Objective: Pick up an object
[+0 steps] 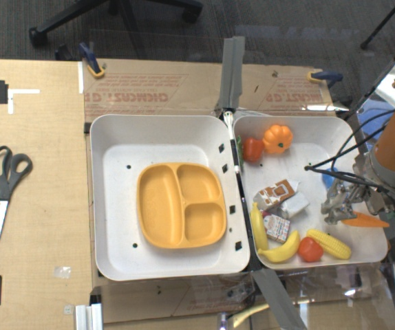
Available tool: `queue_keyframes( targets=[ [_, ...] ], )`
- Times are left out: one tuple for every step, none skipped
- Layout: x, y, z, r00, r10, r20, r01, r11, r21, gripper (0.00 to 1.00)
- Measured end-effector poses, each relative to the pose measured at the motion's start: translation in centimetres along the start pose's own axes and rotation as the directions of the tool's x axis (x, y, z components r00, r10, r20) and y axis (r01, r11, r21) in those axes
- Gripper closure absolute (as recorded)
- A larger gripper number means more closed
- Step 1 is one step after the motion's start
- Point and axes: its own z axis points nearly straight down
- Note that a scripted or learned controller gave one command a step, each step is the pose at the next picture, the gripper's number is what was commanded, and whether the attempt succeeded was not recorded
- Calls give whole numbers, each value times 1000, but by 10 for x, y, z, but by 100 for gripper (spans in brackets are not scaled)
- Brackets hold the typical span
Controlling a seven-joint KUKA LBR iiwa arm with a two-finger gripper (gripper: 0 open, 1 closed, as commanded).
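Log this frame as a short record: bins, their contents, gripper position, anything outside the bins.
left bin: yellow divided plate
right bin: small pumpkin, red pepper, two cartons, banana, tomato, corn cob, carrot
gripper: over right bin's right side, near the carrot; grasp unclear
bench, left: scissors

Arm: reaches in from the right edge, orange band showing above the wrist.
End effector (340, 207): low, pointing down, cables trailing above.
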Motion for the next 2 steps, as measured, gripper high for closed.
queue_keyframes(
  targets=[
    [0,0,0,1000,-1,0,1,1000,0,0],
    [17,-7,15,1000,-17,16,17,1000,6,0]
  ],
)
